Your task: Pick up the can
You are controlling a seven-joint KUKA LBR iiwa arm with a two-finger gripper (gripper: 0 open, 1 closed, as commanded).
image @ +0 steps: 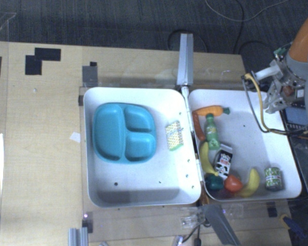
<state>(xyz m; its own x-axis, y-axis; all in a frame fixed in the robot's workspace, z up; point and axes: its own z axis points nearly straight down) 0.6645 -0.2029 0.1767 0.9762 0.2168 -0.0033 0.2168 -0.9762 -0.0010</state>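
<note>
The can [272,178], small with a green and white label, lies near the front right corner of the right bin [277,137]. My gripper [276,92] hangs over the bin's far right edge, well behind the can and apart from it, with a yellow cable looping down below it. The arm's orange band shows at the upper right.
Along the right bin's left side lie a carrot [210,110], a green bottle [211,129], a banana [205,157] and a black and white box [223,161]. A tomato [233,183] and a second banana [251,182] sit left of the can. The left bin holds a blue divided plate [124,132] and a patterned packet [174,135].
</note>
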